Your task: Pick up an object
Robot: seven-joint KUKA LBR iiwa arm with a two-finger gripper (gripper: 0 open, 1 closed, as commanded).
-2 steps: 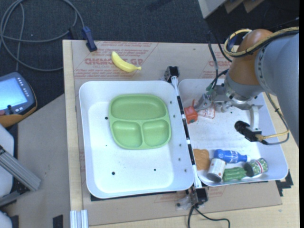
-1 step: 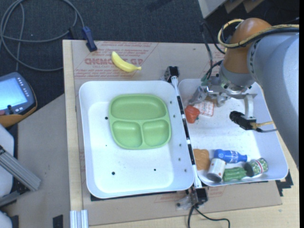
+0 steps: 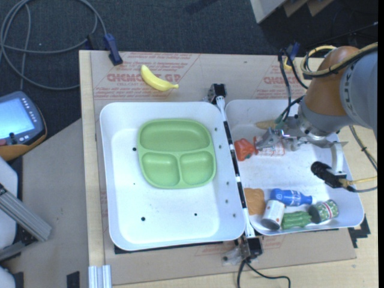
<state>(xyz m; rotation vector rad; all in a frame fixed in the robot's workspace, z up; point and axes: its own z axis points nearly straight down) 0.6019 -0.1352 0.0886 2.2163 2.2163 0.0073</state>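
1. The gripper (image 3: 264,144) hangs low over the right bin (image 3: 288,174), in its upper half. Whether it is parted or closed I cannot tell, and nothing shows clamped in it.
2. Just beside it at 9 o'clock lies a small red object (image 3: 243,149), against the bin's left wall. This is the likeliest pick. It looks light and possibly soft. Take it across its narrow middle, since the wall crowds one side.
3. At 5 to 6 o'clock, along the bin's near edge, a blue bottle (image 3: 290,196), a pale can (image 3: 273,215) and a green-and-red can (image 3: 327,209) cluster. They are round, smooth and likely to roll. Their labels are too small to read.
4. Farther out at 9 o'clock, a green divided plate (image 3: 177,152) lies in the left bin (image 3: 162,216).
5. At 10 o'clock a banana (image 3: 158,78) lies on cardboard with red print that is not legible.
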